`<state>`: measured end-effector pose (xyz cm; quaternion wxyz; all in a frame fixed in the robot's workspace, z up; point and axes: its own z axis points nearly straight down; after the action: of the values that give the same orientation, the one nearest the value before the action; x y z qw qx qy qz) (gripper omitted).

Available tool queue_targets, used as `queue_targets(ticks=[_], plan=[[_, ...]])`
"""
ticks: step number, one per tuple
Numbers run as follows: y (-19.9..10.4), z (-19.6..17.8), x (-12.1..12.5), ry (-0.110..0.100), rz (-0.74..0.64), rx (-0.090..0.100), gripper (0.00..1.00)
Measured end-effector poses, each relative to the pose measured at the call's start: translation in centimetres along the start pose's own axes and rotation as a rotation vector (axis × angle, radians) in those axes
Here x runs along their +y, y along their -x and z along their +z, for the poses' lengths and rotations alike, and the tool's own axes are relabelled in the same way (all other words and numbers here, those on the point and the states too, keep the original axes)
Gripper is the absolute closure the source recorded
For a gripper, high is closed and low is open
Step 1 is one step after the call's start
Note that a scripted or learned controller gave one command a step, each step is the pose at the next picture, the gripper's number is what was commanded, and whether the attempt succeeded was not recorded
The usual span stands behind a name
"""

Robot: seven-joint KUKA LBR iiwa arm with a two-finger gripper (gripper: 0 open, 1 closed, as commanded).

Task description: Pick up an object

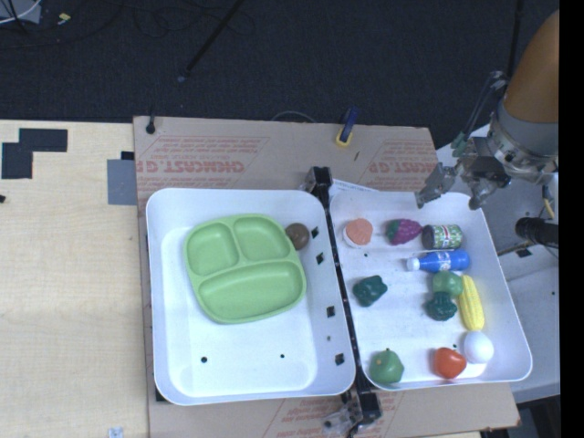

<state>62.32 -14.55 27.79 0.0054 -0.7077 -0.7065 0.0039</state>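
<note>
Can (pixel 442 236) lies on its side at the right bin's (pixel 511 336) far end, just below your pincer (pixel 456 186). Looks stiff, light, smooth; likely to roll, so pinch across its round body. Pincer hangs over the bin's far rim, fingers spread apart, holding nothing.
</note>
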Motion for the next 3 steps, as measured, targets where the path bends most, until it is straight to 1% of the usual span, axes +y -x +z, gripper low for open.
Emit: queue_targets(ticks=[1,2,3], plan=[[0.0,-0.7,0.2,0.013,-0.002,-0.002,0.0],[0.2,4.2,1.1,0.008,-0.002,-0.001,0.0],[-0.3,8.8,1.3,0.007,-0.003,0.0,0.0]])
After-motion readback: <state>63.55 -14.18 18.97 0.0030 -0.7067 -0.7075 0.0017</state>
